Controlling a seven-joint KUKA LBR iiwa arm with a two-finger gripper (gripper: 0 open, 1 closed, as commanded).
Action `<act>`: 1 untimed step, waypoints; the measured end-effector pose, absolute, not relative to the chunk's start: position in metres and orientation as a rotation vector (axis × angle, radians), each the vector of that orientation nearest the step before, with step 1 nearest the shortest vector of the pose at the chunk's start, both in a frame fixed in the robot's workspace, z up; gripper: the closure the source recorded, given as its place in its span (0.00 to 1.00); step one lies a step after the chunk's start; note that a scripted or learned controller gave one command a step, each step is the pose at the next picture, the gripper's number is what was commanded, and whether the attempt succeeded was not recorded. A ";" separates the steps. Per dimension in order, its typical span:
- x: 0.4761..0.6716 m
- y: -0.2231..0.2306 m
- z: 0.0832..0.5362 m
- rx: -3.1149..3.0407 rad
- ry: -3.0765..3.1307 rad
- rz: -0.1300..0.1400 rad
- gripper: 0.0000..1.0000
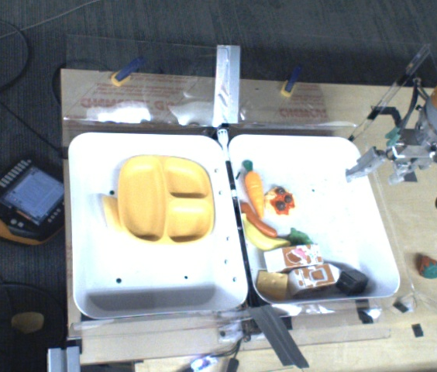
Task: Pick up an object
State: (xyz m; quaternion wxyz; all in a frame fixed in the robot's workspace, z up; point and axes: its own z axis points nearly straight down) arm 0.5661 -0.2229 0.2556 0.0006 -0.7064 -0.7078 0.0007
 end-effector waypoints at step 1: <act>0.596 -0.096 0.153 -2.129 -2.305 0.004 0.00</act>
